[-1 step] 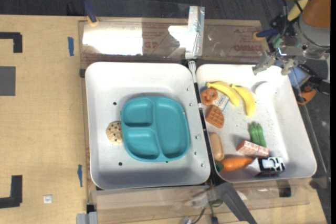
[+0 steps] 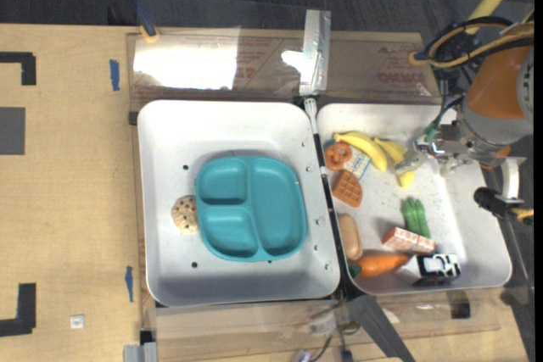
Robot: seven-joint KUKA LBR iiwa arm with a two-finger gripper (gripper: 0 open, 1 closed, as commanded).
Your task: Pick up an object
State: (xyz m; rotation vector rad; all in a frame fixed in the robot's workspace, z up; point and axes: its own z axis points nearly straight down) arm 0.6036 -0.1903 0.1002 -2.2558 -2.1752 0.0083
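Note:
The right bin [image 2: 475, 208] holds several toy foods. A yellow banana [image 2: 371, 148] lies at its back left, beside an orange round piece [image 2: 338, 154] and a brown waffle [image 2: 348, 189]. A green vegetable [image 2: 415, 216] lies mid-bin. At the front are a hot dog [image 2: 350, 236], a carrot [image 2: 381, 264], a red-and-white pack [image 2: 409, 241] and a black-and-white toy car [image 2: 439, 266]. My gripper [image 2: 429, 148] hangs over the bin's back right, just right of the banana's end, above a small yellow piece [image 2: 405, 177]. I see nothing held in it.
The left bin [image 2: 161, 182] contains a teal divided plate [image 2: 252, 207] with a cookie [image 2: 185, 214] beside its left edge. A metal divider post [image 2: 315, 55] rises behind the bins. Cables [image 2: 454, 42] and the arm's orange band [image 2: 496, 93] crowd the right side.

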